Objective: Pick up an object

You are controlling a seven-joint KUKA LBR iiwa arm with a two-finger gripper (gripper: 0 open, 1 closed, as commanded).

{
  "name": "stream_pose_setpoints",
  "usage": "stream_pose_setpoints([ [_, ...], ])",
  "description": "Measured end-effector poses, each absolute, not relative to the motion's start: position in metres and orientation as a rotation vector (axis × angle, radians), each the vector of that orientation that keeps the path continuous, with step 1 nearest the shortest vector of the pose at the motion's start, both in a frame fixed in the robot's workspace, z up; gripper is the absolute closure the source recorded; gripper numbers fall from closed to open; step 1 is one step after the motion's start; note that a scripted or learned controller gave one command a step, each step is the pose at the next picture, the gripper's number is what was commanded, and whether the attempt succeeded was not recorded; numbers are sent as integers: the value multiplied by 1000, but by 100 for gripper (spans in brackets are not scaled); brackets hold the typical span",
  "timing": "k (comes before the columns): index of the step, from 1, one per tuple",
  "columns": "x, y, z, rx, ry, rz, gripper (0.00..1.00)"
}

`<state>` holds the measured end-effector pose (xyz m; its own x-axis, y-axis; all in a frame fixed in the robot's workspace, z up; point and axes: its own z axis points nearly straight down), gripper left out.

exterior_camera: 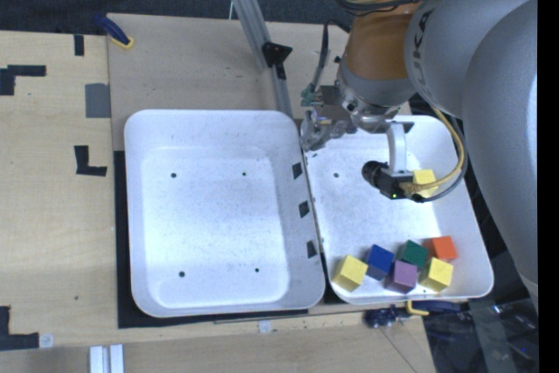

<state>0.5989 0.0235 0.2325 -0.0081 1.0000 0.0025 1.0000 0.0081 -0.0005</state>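
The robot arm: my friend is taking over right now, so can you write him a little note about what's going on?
Gripper: at the top left corner of the right bin; whether the fingers are open or shut cannot be told, and nothing is seen between them.
Things: the blocks lie clustered at the near edge of the right bin: yellow cube, blue cube, purple cube, green cube, orange cube, and a second yellow cube.
Done: nothing picked up yet.
Left: reach a block, grasp it, lift it.
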Motion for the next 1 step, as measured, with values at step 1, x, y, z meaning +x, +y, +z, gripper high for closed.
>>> stream_pose_setpoints([
  [1,606,80,229,-2211,-2228,0,100],
])
